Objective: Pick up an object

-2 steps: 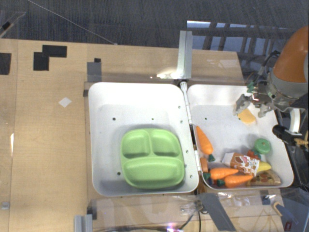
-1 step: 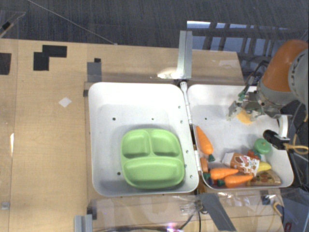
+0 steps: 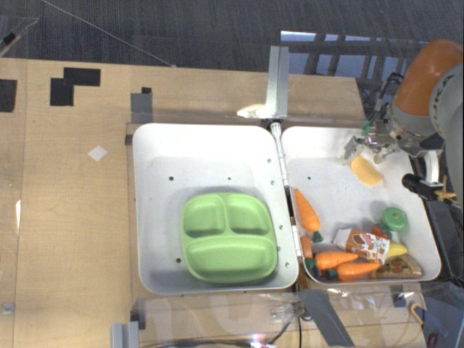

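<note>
orange toy carrots (image 3: 346, 264) heaped at right bin's (image 3: 326, 151) near edge, green divided plate (image 3: 229, 235) in left bin (image 3: 167, 158), jaws (image 3: 368, 145) hanging over yellow piece (image 3: 367, 172) at right bin's far side, their spread unclear

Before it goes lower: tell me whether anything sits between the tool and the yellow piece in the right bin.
Nothing visible does. The tool hangs right above the yellow piece in the right bin; the carrots and green round toy lie well away.
</note>
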Controlling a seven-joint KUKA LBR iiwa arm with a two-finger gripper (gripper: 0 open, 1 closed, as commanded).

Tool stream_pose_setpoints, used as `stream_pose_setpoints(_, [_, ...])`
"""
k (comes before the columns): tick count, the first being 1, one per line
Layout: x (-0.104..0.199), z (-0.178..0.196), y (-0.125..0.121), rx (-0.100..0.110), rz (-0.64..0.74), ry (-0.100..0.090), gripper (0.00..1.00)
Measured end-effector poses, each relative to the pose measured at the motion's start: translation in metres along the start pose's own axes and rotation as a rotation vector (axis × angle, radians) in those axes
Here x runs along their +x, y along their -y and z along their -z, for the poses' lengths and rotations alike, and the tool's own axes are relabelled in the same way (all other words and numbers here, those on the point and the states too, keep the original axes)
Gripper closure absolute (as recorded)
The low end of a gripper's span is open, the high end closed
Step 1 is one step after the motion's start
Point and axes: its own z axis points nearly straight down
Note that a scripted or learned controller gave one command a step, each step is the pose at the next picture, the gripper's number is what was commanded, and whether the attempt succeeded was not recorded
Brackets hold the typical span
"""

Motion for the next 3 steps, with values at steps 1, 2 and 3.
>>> stream_pose_setpoints(1, [0.017,0.000,0.056,-0.012,-0.027,0.006,0.00])
stream_pose_setpoints(2, [0.003,-0.002,0.013,-0.010,-0.029,0.006,0.00])
stream_pose_setpoints(3, [-0.003,0.000,0.054,-0.011,-0.029,0.005,0.00])
